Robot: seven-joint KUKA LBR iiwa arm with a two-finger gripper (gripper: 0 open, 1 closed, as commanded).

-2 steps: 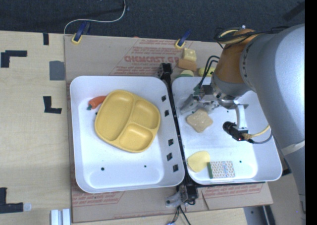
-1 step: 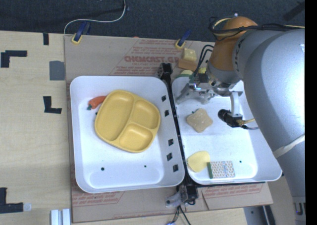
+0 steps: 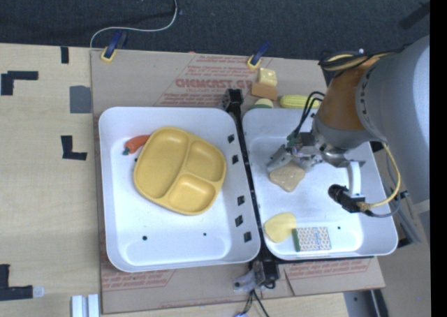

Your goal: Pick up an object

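Observation:
In the right bin my gripper hangs low over the far edge of a tan, bread-like lump. Its fingers are spread apart, one slanting to the left of the lump's top. The lump lies on the bin floor and I cannot see it pinched between them. Nearer the front of this bin lie a pale yellow piece and a small patterned green-edged pad. The left bin holds a yellow divided plate with an orange carrot-like piece at its far left.
Behind the bins, on the cardboard, sit a tan block, a yellow corn cob and a small green-white item. The arm's grey and orange wrist covers the right bin's far right corner. A black divider runs between the bins.

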